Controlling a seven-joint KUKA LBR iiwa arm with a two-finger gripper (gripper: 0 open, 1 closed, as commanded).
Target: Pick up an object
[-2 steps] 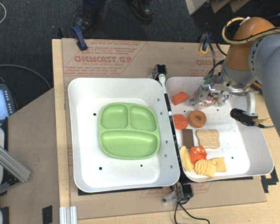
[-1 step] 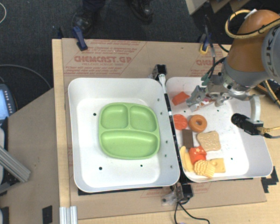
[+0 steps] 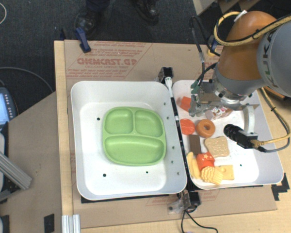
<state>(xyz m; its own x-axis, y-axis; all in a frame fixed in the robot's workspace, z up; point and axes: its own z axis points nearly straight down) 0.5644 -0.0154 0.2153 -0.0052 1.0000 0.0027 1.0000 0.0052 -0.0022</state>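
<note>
Two white bins sit on a brown board (image 3: 111, 57) printed "CHEMCAST" in red. Toy food fills the right bin (image 3: 266, 169), including a donut (image 3: 205, 128) just below the gripper (image 3: 200, 106), whose finger spread I cannot tell. Left bin (image 3: 82, 130) holds a green tray (image 3: 134, 136).

Red print "CHEMCAST GP" on brown paper sheet (image 3: 111, 57) covering surface, along far edge beyond bins; smaller lines around it unreadable. Dark letters "KU" on grey arm (image 3: 281, 52).
</note>
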